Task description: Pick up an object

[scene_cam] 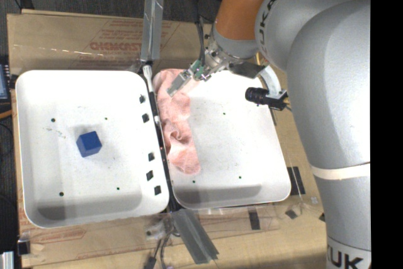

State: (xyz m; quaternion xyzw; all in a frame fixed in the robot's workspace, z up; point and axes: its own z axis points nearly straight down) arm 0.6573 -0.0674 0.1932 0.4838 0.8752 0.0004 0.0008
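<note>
Up near the right bin's [277, 179] back left corner, the pincer [178, 86] meets the top of a crumpled pink cloth [176, 129] lying along the left wall; whether it pinches the cloth is unclear. A blue cube [89, 143] sits in the left bin [38, 211].

Two bins are sitting side by side on the bench. In the left bin [38, 154] a cube [89, 143] is lying. In the right bin [252, 160] a cloth [176, 129] is lying along the left wall, and the gripper [182, 82] is hanging over its far end.
</note>
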